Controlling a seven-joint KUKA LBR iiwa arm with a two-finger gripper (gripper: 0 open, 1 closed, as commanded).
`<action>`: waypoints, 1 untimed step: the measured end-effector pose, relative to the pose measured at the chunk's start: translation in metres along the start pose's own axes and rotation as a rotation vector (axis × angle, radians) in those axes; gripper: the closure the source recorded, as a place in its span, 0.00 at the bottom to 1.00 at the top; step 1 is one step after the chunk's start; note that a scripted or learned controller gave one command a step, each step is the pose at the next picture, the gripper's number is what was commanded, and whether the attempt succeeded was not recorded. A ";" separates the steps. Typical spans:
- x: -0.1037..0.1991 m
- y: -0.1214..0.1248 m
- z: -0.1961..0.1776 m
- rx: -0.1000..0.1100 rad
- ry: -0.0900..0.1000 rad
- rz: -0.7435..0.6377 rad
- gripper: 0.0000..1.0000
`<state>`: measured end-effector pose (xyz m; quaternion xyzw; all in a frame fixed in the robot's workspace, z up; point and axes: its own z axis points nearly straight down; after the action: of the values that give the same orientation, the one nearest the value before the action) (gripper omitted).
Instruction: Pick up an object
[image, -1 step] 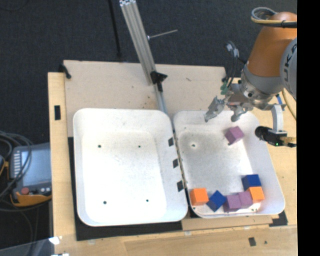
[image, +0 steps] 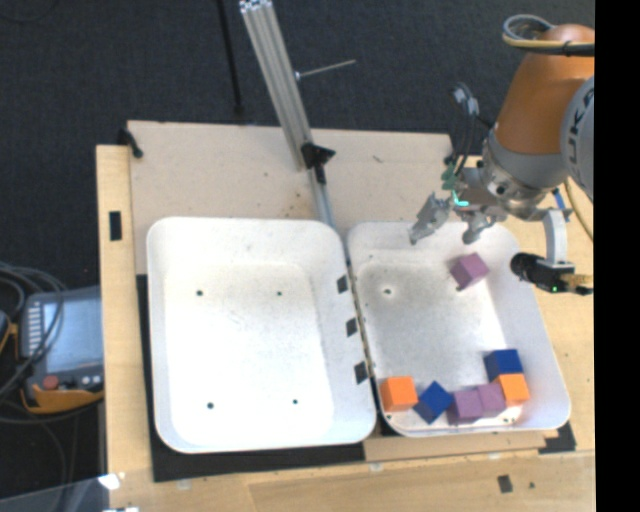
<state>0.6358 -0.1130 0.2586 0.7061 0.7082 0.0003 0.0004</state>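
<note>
The gripper (image: 450, 225) hangs with jaws spread over the right bin's (image: 420, 310) far end, seemingly just beyond the purple cube (image: 468, 270), so closing there could miss it.

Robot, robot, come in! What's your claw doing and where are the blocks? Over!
Gripper open, holding nothing, above right bin's far edge. Nearest: lone purple block, lying apart just below. Other blocks clustered at near edge. Nothing blocking.
</note>
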 end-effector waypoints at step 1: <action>0.008 -0.002 0.054 0.005 -0.001 0.000 0.00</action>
<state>0.6334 -0.1046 0.2045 0.7059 0.7083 -0.0019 -0.0009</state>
